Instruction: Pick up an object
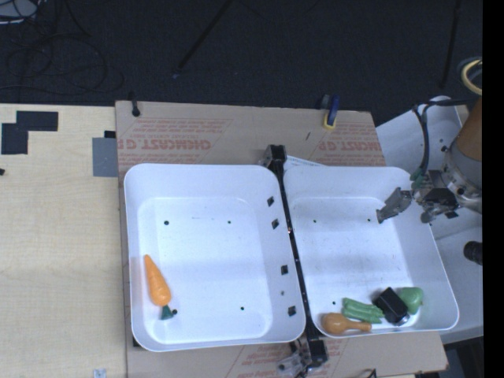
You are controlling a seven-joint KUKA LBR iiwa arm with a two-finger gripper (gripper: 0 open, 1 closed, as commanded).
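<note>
- A grey robot arm's gripper (409, 204) hangs over the right-hand bin (358, 187) at its far right edge, fingers spread with nothing between them.
- Candidates for the pick lie in that bin's near corner, well apart from the gripper: a black block (391, 305) resting against a green vegetable (363, 311), a pale green piece (412, 296) just behind it, and an orange pear-shaped toy (342, 324) touching the bin's front wall.
- A toy carrot (156, 281) lies alone in the left-hand bin (201, 181), across the divider from the right-hand bin.
- The approach appears under way; next, the gripper likely must travel to the bin's near corner and descend over one item, isolating it from crowded neighbours.
</note>
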